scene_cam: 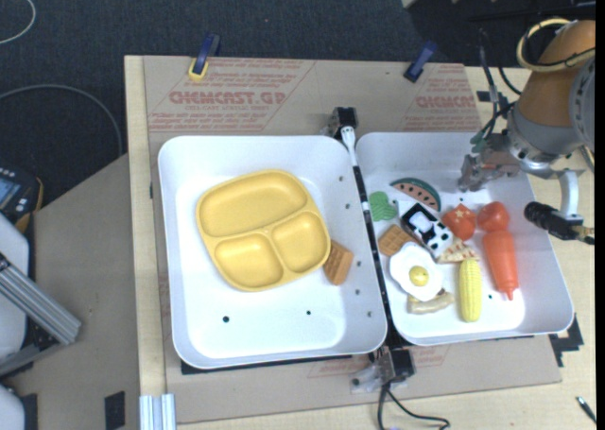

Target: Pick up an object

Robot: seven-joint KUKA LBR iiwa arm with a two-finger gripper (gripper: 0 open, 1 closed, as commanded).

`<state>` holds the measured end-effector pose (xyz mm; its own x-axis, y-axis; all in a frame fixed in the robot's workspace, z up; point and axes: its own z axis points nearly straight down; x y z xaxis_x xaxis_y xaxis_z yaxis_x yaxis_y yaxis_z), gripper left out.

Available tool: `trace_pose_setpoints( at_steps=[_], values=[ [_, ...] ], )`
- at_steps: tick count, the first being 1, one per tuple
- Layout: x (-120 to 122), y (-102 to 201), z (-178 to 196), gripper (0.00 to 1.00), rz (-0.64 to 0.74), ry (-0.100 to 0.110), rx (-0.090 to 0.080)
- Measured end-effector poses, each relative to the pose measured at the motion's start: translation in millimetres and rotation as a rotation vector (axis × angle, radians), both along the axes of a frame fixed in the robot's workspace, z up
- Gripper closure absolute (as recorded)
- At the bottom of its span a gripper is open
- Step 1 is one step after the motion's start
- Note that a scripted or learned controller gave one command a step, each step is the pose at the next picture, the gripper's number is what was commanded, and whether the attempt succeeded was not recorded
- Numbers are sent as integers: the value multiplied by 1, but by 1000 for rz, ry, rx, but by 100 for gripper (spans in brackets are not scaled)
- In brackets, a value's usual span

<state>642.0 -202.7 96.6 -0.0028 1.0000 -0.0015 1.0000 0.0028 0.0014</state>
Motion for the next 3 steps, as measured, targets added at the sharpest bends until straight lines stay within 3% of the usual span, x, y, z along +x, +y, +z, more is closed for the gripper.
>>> trace_pose_setpoints(
  at_steps=[2, 3],
  values=[
    [13, 5, 128, 100, -1, -9, -2],
    [14, 6, 129, 100, -1, -3, -1]
  ],
)
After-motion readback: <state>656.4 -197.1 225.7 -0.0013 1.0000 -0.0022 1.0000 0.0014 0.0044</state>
